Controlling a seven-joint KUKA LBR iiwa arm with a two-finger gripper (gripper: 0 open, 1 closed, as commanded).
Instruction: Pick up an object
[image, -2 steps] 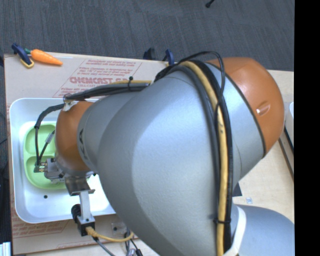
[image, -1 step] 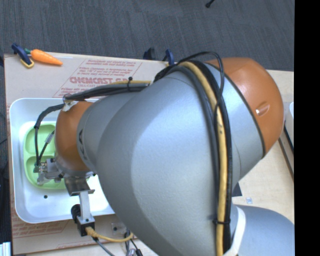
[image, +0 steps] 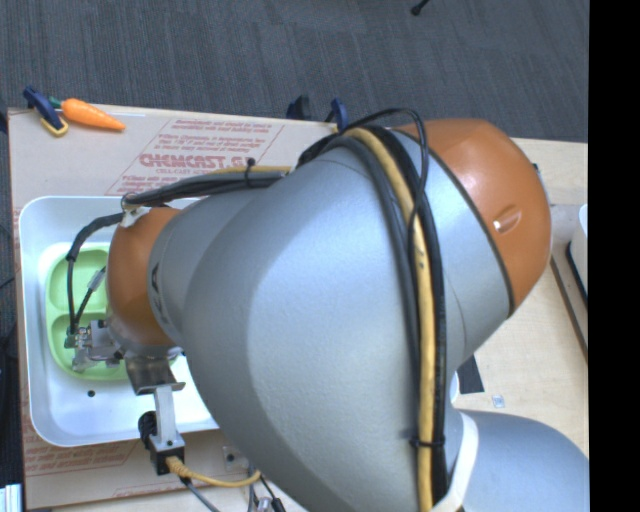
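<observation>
The grey arm with its orange band (image: 135, 275) reaches down into the left white bin (image: 40, 300). A light green object (image: 62, 300), flat and rounded like a plate or lid, lies in that bin at its left side. The gripper (image: 88, 343) sits low over the green object's right part, and the wrist and cables cover its fingers. The arm's bulk hides the bin's right half.
An orange carrot toy (image: 92, 115) and a blue clip (image: 44, 108) lie on the brown cardboard (image: 200, 150) behind the bin. A yellow cable (image: 215, 480) hangs near the front edge. Part of the second bin (image: 570, 230) shows at the right.
</observation>
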